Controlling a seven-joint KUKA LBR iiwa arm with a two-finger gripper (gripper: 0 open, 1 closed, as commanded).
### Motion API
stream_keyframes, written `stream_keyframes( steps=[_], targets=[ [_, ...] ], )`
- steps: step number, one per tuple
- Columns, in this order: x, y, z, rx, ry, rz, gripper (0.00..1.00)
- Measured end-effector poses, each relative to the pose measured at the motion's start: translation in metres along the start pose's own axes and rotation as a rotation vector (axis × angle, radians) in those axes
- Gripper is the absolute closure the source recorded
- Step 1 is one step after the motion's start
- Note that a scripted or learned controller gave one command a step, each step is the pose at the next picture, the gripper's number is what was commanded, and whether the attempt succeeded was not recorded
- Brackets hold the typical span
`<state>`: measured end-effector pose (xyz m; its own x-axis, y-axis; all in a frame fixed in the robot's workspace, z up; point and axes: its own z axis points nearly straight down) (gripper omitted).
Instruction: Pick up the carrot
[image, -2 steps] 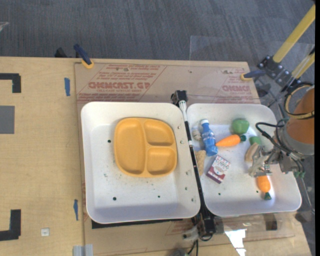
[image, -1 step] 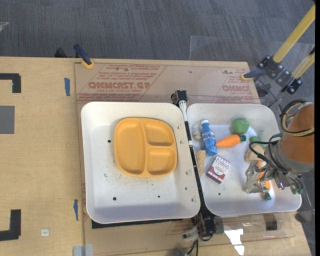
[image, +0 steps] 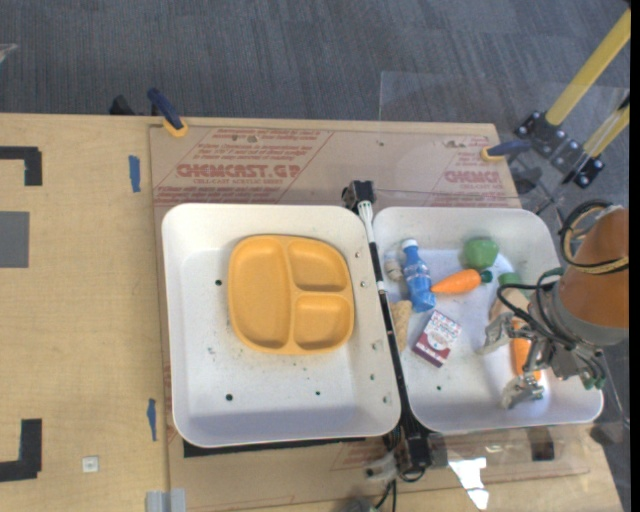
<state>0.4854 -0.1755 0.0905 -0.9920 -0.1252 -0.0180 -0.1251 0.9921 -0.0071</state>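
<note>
I am seeing the carrot (image: 461, 282) lying untouched in the upper middle of the right bin (image: 470, 405), just below the green ball (image: 481, 250) and beside the blue bottle (image: 415, 275), so the pick is not yet done. Its long axis is running roughly left to right, tilting slightly up toward the right, leafy end right. The claw (image: 522, 378) is hanging at the lower right, well apart from it; whether it is apart or together I cannot tell through the clutter

Robotics lab bench, two white bins (image: 190, 330) clamped on a taped board (image: 60, 330), cables, grey carpet (image: 300, 50)
</note>
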Motion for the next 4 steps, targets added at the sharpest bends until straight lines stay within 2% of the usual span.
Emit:
stream_keyframes(
  steps=[1, 2, 3, 4],
  targets=[
    [-0.004, 0.000, -0.013, 0.003, -0.011, -0.001, 1.00],
    [-0.080, 0.057, -0.070, -0.008, 0.003, -0.143, 1.00],
    [-0.078, 0.055, -0.067, -0.008, 0.009, -0.138, 0.00],
    [-0.052, -0.011, 0.002, -0.005, 0.002, -0.330, 0.00]
  ],
)
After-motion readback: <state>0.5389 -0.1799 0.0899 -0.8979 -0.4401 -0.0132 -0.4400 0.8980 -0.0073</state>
